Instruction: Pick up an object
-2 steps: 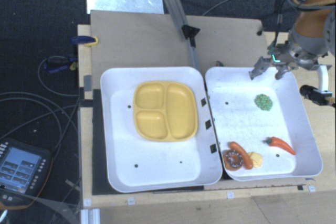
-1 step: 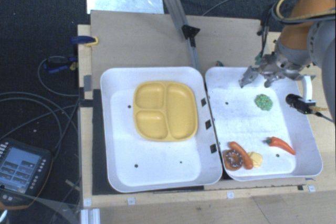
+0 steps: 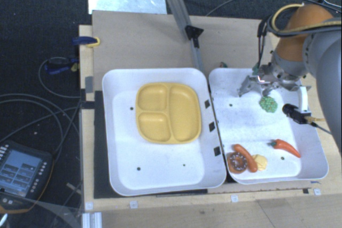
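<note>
Right bin (image 3: 315,165): gripper (image 3: 263,86), fingers spread, above broccoli (image 3: 268,104); carrot (image 3: 286,148), sausage (image 3: 245,157), donut (image 3: 235,162). Left bin (image 3: 120,168): yellow tray (image 3: 168,113). No legible writing.

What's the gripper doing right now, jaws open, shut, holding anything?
Gripper: jaws spread open above the green broccoli piece in the right bin; nothing held between them.

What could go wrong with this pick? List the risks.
1. The gripper hangs just above the green broccoli-like piece, which looks rounded and may roll away when touched.
2. That piece lies near the right bin's middle, so a nudge might push it toward the orange carrot.
3. The arm sits close to the bin's far wall, risking contact.
</note>
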`<state>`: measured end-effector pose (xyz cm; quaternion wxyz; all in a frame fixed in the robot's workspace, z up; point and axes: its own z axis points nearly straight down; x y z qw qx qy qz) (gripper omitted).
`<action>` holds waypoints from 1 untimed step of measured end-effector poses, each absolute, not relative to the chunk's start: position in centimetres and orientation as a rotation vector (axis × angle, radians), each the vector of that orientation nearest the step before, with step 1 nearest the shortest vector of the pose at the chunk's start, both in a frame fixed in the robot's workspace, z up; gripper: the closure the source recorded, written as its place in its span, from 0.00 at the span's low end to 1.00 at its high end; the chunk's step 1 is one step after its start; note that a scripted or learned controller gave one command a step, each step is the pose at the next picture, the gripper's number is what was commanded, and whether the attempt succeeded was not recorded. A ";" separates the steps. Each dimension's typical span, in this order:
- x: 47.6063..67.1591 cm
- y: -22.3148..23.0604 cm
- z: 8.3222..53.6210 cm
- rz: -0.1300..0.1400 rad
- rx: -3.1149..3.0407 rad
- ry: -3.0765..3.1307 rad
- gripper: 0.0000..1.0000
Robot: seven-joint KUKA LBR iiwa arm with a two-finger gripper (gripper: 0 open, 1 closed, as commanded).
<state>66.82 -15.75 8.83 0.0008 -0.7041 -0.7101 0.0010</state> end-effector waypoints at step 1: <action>67.1 -15.8 10.3 -0.002 -2.213 -2.238 1.00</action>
